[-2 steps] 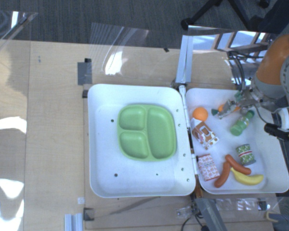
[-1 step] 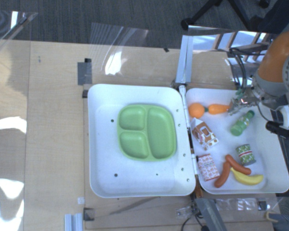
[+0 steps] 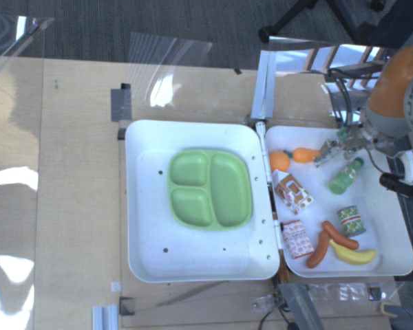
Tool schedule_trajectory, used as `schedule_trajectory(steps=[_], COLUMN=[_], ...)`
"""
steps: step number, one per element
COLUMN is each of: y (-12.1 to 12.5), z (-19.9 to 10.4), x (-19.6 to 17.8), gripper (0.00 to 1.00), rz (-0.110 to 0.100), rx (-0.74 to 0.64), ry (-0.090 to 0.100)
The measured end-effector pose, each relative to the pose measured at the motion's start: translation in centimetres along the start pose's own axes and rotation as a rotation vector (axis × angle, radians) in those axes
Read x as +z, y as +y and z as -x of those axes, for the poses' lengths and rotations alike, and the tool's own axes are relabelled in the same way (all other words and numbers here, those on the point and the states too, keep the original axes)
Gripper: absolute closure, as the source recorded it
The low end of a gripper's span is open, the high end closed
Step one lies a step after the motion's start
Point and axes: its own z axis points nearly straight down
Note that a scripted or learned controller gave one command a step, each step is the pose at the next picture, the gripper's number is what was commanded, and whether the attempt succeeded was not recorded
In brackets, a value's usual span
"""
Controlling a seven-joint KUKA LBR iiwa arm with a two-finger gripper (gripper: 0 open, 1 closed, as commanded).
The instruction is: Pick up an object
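The right bin (image 3: 394,215) holds several small items. An orange ball (image 3: 280,161) and an orange carrot (image 3: 304,155) lie at its back left. A green bottle (image 3: 345,177) lies near the middle. A patterned snack packet (image 3: 293,192), a red-and-white carton (image 3: 297,239), a green can (image 3: 350,220), two red sausages (image 3: 328,240) and a yellow banana (image 3: 354,255) lie nearer the front. My gripper (image 3: 330,152) hangs low over the back of this bin, just right of the carrot and above the green bottle. Nothing is visibly held.
The left bin (image 3: 144,253) holds a green divided plate (image 3: 211,188). A metal divider post (image 3: 263,91) stands behind the gap between the bins. The grey and orange arm (image 3: 398,91) comes in over the right bin's back right corner.
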Motion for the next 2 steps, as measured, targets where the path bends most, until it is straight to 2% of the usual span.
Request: schedule_trajectory(steps=[1, 2], y=[1.9, -8.7], z=[-4.1, -1.6], x=[1.1, 0.9], gripper=[0.00, 0.00], rz=[-0.018, 0.012], rx=[-0.049, -0.031], ry=[-0.003, -0.004])
